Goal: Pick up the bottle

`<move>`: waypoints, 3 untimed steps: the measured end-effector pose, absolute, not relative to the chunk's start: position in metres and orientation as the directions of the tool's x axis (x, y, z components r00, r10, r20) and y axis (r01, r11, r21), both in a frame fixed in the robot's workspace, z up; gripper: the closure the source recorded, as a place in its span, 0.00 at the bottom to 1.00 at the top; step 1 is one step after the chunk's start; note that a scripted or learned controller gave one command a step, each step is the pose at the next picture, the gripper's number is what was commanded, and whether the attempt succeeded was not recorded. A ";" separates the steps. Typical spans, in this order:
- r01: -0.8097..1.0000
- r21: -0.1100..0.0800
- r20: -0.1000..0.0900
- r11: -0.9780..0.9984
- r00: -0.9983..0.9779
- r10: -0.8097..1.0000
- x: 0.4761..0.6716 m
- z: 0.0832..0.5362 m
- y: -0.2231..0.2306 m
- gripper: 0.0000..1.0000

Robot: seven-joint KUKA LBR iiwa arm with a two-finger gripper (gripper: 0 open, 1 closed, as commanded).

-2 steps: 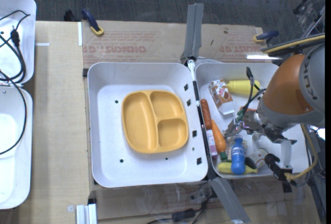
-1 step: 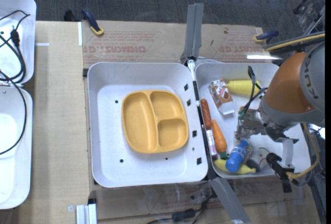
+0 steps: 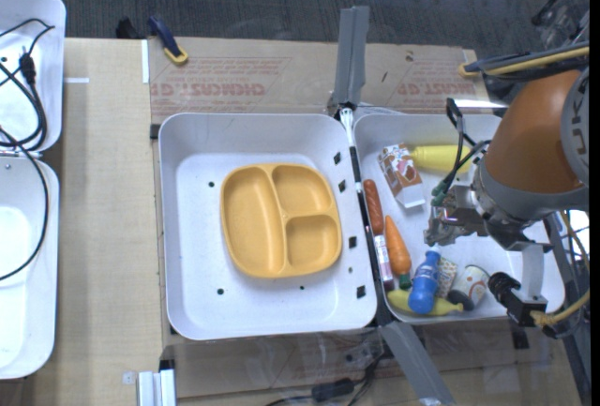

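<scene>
— Where is the blue bottle [image 3: 425, 282] found?
— In the right bin [image 3: 553, 296], at six o'clock from the gripper [image 3: 448, 224], apart, beside a carrot [image 3: 397, 245].
— And the jaws?
— Their state cannot be told. The near rim lies close; open floor is seen at three o'clock.

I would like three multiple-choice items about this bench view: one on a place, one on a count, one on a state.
1. Where does the blue bottle lie?
A. left bin
B. right bin
C. on the cardboard

2. How many compartments has the yellow plate?
A. two
B. three
C. five

3. How does the carrot lie?
A. flat in the right bin
B. on the plate
C. standing upright

Key: 1 B, it lies near that bin's front edge. 2 B, one long and two smaller. 3 A, beside the bottle.
</scene>
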State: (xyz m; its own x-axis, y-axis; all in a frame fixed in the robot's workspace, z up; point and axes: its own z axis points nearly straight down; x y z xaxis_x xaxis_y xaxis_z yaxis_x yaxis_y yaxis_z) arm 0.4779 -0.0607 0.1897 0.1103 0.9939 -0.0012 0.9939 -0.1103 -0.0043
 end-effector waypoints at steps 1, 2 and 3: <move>0.994 -0.004 -0.001 -0.111 0.111 0.994 0.478 0.190 -0.061 0.00; 1.000 -0.003 -0.003 0.027 -0.027 1.000 0.479 0.296 -0.025 0.00; 1.000 -0.006 -0.001 -0.003 0.003 1.000 0.477 0.189 -0.040 0.00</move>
State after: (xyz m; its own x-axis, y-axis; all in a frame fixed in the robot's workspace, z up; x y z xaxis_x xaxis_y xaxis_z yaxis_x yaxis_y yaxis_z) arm 0.4771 -0.0396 0.1891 0.0030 1.0000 -0.0009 1.0000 -0.0030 -0.0062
